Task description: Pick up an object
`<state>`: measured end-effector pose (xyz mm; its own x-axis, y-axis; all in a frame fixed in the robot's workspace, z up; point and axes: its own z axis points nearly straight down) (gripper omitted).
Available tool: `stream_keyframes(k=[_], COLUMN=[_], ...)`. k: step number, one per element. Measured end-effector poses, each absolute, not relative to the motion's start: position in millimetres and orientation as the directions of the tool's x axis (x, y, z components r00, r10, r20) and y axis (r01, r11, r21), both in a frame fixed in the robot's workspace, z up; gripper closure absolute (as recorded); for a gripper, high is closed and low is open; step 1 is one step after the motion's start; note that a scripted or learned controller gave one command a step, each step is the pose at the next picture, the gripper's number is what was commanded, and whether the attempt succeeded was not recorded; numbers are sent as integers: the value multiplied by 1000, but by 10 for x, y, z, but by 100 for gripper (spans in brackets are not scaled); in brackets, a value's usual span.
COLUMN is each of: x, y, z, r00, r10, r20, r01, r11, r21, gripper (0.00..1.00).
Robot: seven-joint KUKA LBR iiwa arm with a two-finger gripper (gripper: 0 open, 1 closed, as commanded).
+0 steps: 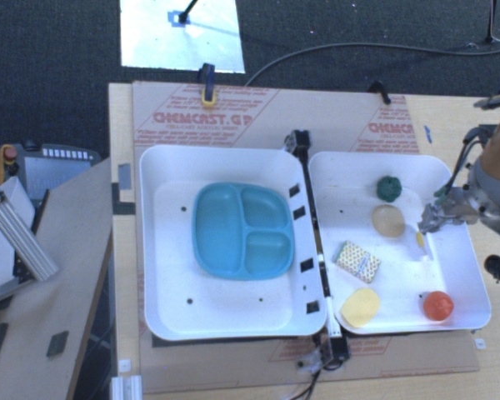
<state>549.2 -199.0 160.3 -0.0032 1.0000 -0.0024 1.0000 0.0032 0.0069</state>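
Note:
The right bin [467, 307] holds a dark green lump [389, 187] at the back and a tan round piece [388, 221] just in front of it. A patterned white packet [358, 260] lies mid-bin, a yellow round piece [361, 307] sits at the front left, and a red-orange ball [437, 305] at the front right. My gripper [429, 221] hangs over the bin's right part, to the right of the tan piece. A small yellow bit [420, 240] lies just below it. Nothing shows between its tips.
The left bin [162, 248] bears a blue divided plate [242, 230]. A black clip strip [308, 223] runs along the divider between the bins. Cables trail behind the bench, and a grey side table [50, 307] stands at the left.

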Motion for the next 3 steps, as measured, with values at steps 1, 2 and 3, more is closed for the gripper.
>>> stream_keyframes(k=[1, 2, 3], x=[5512, 5512, 5452], y=[-1996, -1471, -947], z=[2104, 2236, 2319], r00=[-4, -10, -10], r10=[1000, 1000, 1000], r20=[-3, 1, 1], r01=[1000, 1000, 1000], r11=[4, 10, 10], r21=[8, 4, 2], gripper=[100, 100, 100])
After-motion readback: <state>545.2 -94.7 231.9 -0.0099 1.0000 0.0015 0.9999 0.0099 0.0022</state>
